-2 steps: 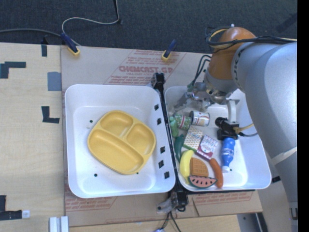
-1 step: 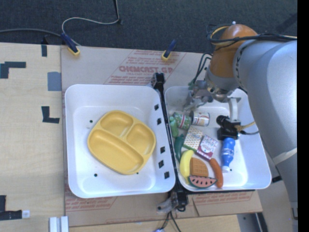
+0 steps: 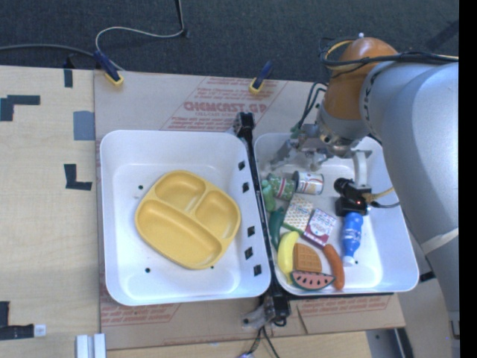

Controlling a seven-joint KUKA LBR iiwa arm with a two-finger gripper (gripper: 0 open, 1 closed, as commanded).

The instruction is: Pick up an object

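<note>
Watermelon slice (image 3: pixel 312 280) in front; pincer (image 3: pixel 311 152) above the bottle (image 3: pixel 297 185), its opening unclear

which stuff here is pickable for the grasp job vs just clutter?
Job:
- claw over the right white bin
- small can with green label
- blue and white tube
- yellow toy banana
- toy watermelon slice
- orange toy carrot

Lying about:
- yellow divided plate in the left white bin
- two blue-yellow clamps
- black cable
</note>
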